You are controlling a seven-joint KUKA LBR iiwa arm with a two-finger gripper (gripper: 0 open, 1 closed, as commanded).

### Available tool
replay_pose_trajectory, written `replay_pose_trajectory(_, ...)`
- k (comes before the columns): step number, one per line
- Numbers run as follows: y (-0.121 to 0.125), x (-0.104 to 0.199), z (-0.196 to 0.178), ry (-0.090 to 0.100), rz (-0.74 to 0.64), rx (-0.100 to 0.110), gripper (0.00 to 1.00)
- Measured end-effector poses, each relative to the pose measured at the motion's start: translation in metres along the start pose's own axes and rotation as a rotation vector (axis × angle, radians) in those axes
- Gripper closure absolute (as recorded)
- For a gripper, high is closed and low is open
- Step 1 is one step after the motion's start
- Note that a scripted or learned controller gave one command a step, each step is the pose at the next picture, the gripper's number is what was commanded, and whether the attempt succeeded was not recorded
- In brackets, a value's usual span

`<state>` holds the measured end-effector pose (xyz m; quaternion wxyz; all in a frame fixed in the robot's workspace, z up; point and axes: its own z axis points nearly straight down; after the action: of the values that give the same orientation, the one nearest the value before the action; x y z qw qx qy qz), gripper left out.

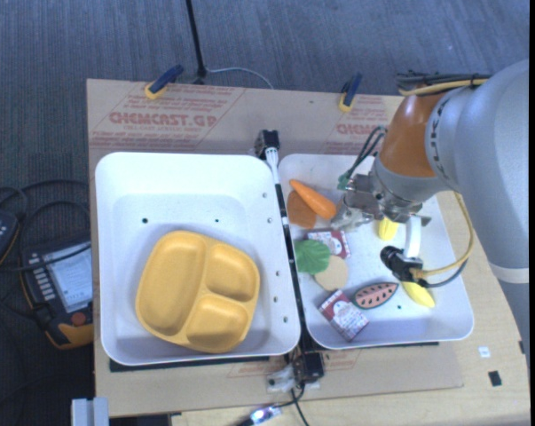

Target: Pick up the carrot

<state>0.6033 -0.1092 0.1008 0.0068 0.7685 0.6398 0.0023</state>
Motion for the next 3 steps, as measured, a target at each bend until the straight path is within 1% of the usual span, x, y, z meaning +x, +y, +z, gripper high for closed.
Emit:
replay_pose_trajectory(1,-0.062,0.085,-0.085,0.005,0.134,0.015,1.00)
replay_pose_trajectory(2,-0.038,0.134,-0.136,0.004,0.011,0.013,1.00)
replay_pose_trajectory(3,-0.070,0.089,-0.082,-0.002,0.205,0.022,1.00)
